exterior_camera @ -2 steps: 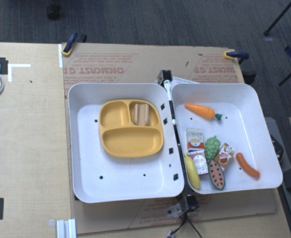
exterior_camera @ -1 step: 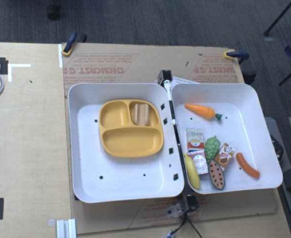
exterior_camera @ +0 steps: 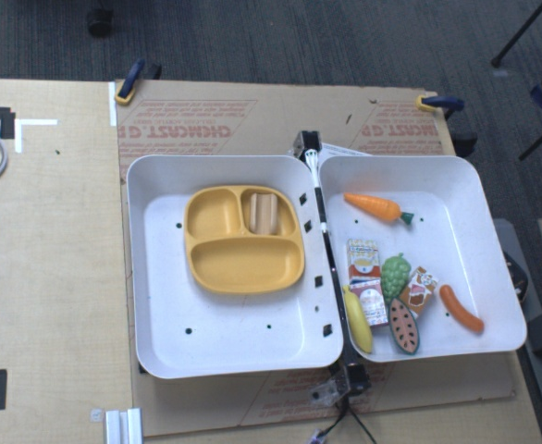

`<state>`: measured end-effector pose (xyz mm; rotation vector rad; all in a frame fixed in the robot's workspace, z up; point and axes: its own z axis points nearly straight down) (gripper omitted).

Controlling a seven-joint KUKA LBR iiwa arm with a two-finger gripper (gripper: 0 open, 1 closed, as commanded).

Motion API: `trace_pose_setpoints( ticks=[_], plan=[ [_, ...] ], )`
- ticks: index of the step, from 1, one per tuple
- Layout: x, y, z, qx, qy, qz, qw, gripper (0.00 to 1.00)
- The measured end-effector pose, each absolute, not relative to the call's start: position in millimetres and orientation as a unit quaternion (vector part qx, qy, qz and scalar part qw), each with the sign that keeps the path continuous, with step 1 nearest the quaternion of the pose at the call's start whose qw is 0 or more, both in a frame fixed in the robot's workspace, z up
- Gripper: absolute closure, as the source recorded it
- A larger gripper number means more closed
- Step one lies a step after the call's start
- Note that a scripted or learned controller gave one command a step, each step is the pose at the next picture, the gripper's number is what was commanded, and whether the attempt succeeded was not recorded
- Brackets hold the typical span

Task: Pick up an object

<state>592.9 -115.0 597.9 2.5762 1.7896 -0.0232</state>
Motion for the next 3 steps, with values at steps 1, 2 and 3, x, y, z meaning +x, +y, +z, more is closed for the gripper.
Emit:
trace_pose_setpoints(
  ticks=[1,2,3],
  plan=[
    [594.1,-114.9,606.2,0.821,0.571,-0.0078,0.003,1.00],
    [595.3,-114.7,614.8,0.820,0.572,-0.0079,0.003,1.00],
    [596.5,-114.6,623.6,0.819,0.573,-0.0073,0.005,1.00]
  ],
)
